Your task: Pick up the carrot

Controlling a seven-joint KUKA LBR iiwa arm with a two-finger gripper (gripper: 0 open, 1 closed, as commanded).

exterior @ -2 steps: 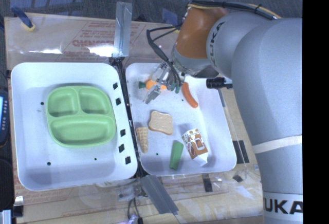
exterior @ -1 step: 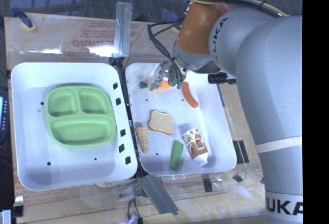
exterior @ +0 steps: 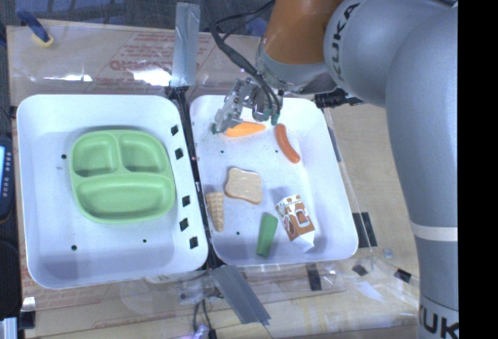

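Note:
The orange carrot (exterior: 246,128) lies on its side at the far end of the right white bin (exterior: 333,197), pointing left to right. My gripper (exterior: 244,113) hangs directly over it, low in the bin and at the carrot's upper edge. From this angle it is unclear whether the gripper touches the carrot. The grey arm with its orange band (exterior: 299,15) reaches in from the upper right.
In the same bin are a red sausage (exterior: 288,144) just right of the carrot, a slice of bread (exterior: 243,186), a waffle cone (exterior: 215,211), a green piece (exterior: 267,234) and a small carton (exterior: 296,221). The left bin (exterior: 39,252) holds a green divided plate (exterior: 122,174).

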